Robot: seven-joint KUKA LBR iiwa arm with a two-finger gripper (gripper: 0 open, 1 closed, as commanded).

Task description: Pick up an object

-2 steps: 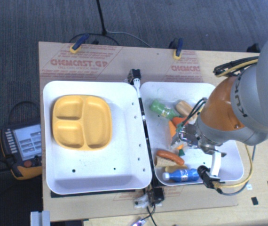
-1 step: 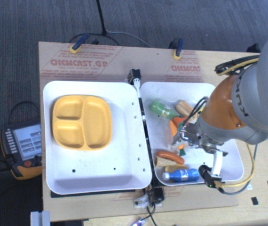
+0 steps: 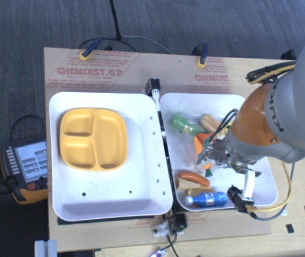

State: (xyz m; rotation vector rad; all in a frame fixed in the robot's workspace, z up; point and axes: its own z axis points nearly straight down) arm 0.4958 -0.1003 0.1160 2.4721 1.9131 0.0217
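Nearest you is the arm (image 3: 281,116) itself, its grey bulk and orange band rising toward the lens at the 3 o'clock side and covering much of the right bin (image 3: 265,194). Below it in size comes the bench board (image 3: 93,71), then the left bin (image 3: 88,197), which carries a yellow divided plate (image 3: 93,138) at about 9 o'clock from the picture's centre. The right bin holds everything you could pick. A green bottle-like item (image 3: 183,124) lies at its 11 o'clock, a tan roll-shaped piece (image 3: 210,122) just beside it at 12 o'clock, and an orange carrot-like piece (image 3: 201,142) sits close under those. At the bin's 7 o'clock is a hot dog toy (image 3: 193,180), and touching its lower edge, a blue bottle (image 3: 208,199) lies flat at 6 o'clock.

The gripper (image 3: 208,154) hangs over the bin's middle, near the orange piece, and nothing can be seen between its fingers. How far they are parted you cannot tell from here, since the wrist hides them.

To do this step well, you should judge which item is freest. The blue bottle and the hot dog toy press together, so a closing finger may shove one into the other. The orange piece lies right under the tool. Come straight down, straddle its narrow width, and close only once both fingers sit below its top
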